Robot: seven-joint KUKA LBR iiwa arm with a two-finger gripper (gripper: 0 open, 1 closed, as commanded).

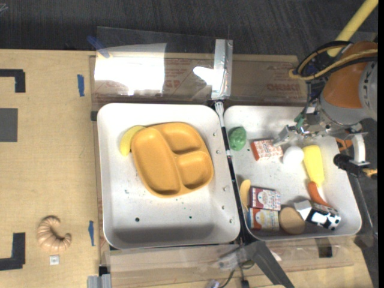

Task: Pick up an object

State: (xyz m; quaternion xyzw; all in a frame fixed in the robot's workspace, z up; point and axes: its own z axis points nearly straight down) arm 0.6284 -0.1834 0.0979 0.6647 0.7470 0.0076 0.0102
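Observation:
The right bin [348, 221] holds several small items: a green round piece [237, 137], a small red and white carton [266, 150], a white egg shape [293, 156], a yellow corn-like piece [313, 164], an orange carrot [316, 192], a black and white cow toy [324, 219], a brown potato shape [291, 220] and two printed cartons [264, 207]. My gripper [303, 126] hangs over the bin's far right part, just above the egg shape and the corn-like piece. I see nothing held in it.
The left bin [120, 221] carries an orange divided plate [171, 158] with a yellow banana [126, 139] poking out from under its left edge. A tan croissant toy [54, 233] lies on the bench at the lower left. A clear plastic sheet [159, 71] stands behind the bins.

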